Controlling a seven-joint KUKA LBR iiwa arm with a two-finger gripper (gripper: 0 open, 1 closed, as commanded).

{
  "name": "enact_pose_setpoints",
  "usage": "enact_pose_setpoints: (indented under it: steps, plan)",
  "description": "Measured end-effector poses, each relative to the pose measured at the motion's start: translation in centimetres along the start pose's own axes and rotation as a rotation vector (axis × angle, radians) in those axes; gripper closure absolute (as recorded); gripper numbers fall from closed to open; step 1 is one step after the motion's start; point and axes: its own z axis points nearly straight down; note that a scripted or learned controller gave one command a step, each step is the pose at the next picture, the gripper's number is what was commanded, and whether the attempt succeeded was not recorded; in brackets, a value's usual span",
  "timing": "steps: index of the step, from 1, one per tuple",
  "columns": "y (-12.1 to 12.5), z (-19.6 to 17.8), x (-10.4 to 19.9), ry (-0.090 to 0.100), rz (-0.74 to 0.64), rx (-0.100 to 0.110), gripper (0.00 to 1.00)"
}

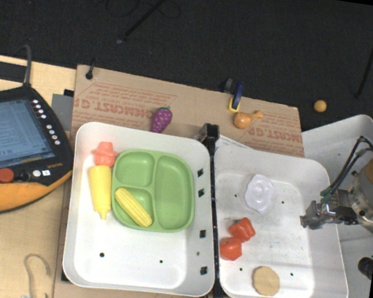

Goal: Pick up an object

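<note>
Red pepper (242,228) lies mid right bin (333,287), near a clear crumpled lump (260,191) at its 12 o'clock. The gripper (312,217) hovers at 3 o'clock (jaw spread: cannot tell); it may skid off the rounded skin.

Teach pendant (11,145) at left, cardboard sheet (192,111) — blue clamp (236,96) on it

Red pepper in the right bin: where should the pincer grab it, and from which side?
Probably from straight above. The red pepper lies flat on the right bin floor, with a second red piece close below it. Close across its narrower middle, fingers on the left and right flanks, where the floor is bare, so the neighbour stays out of the way.
</note>
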Motion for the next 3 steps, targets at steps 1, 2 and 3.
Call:
enact_pose_setpoints:
  steps: [1, 2, 3]
  plan:
    - [0.0, -0.9, -0.2, 0.001, 0.001, 0.003, 1.00]
    - [1.1, 0.0, 4.7, 0.003, -0.003, 0.005, 1.00]
    - [3.5, 0.1, 8.9, 0.002, -0.004, 0.004, 1.00]
